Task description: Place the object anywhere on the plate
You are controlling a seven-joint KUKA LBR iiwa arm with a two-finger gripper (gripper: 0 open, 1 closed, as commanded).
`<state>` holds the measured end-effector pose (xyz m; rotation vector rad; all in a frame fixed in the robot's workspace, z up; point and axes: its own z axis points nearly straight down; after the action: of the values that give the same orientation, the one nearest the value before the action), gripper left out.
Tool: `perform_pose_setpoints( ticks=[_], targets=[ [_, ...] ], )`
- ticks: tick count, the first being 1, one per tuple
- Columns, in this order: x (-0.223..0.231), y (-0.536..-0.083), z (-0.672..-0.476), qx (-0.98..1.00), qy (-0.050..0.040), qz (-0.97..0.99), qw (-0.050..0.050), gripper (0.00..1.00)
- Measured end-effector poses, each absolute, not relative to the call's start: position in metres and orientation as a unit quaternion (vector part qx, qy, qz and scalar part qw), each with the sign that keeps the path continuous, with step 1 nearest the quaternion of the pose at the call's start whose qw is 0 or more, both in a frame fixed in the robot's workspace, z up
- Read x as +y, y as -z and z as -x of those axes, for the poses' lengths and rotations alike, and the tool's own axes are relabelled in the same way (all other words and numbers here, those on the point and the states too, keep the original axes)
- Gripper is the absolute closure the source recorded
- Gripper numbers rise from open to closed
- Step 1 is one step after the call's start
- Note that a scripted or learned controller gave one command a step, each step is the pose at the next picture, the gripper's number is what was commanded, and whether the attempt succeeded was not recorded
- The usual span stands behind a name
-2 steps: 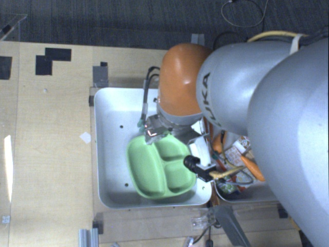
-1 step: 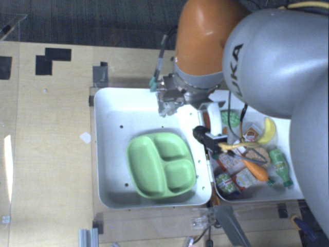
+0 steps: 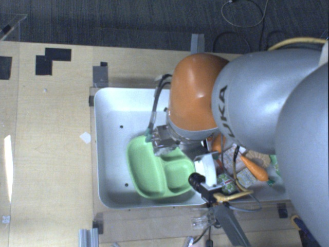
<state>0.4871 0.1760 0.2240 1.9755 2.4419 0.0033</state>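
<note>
A light green divided plate (image 3: 154, 169) lies in the left white bin (image 3: 110, 138), toward its front right part. The arm's orange band and grey wrist hang over the plate's back right corner and cover the gripper. Past the bin's right wall I see an orange carrot-like object (image 3: 253, 168) among several small items, partly hidden under the arm.
The grey arm covers most of the right bin. Cables and a black connector (image 3: 198, 181) hang by the plate's right edge. The left bin's bare floor lies left of the plate and behind it. The wooden bench (image 3: 46, 138) stretches to the left.
</note>
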Motion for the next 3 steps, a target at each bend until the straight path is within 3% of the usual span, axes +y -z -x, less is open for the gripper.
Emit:
perform_pose_setpoints(
  ticks=[2, 3],
  targets=[
    [0.222, -0.237, -0.488, 0.853, -0.0024, -0.521, 0.001, 1.0],
    [0.126, -0.208, -0.488, 0.822, -0.0018, -0.569, 0.001, 1.0]
  ],
)
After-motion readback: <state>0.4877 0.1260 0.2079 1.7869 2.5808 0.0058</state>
